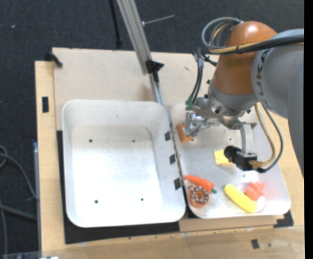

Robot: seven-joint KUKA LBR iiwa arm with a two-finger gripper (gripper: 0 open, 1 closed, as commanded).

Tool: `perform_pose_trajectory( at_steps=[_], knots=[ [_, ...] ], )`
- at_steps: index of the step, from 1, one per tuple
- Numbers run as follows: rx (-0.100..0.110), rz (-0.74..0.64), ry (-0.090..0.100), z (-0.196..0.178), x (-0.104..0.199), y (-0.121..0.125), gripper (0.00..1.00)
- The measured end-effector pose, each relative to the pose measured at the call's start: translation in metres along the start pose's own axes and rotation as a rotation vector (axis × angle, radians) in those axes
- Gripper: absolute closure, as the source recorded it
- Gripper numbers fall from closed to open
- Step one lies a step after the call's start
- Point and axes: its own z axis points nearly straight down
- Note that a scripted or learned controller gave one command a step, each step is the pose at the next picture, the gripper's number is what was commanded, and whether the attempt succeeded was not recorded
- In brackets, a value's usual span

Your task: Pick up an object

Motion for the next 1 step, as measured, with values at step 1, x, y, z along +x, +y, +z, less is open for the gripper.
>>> perform_pose_trajectory(
  at_steps=[1],
  knots=[
    [0.007,0.000,0.001,0.0106,0.0532,0.0014,1.00]
  ],
)
